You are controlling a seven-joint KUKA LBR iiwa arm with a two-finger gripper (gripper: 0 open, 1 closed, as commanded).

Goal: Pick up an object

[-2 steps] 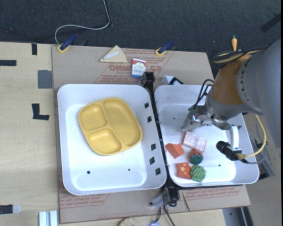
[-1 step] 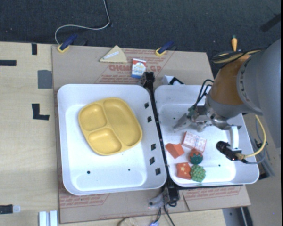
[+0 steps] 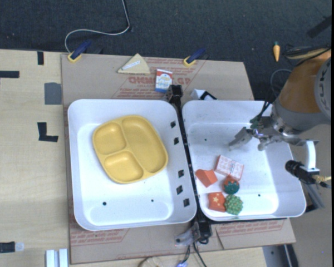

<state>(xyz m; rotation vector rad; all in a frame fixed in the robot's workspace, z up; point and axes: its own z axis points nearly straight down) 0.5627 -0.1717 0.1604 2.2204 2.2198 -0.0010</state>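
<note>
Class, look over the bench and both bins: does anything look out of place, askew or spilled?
Mildly. A small red and white carton and a tan wedge sit outside the bins on the cardboard behind them. The yellow divided plate lies askew in the left bin.

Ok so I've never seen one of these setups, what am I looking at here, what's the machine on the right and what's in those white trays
One camera above the bench looks down at a slant. The grey and orange shape on the right is a robot arm, and its two-finger gripper hangs over the right bin with nothing between its fingers. The bench carries two shallow white bins side by side. The left bin holds a yellow divided plate. Near the right bin's front lie a pink and white box, two orange blocks, a small teal ball and a green bumpy ball. Behind the bins sits a small red and white carton.
</note>
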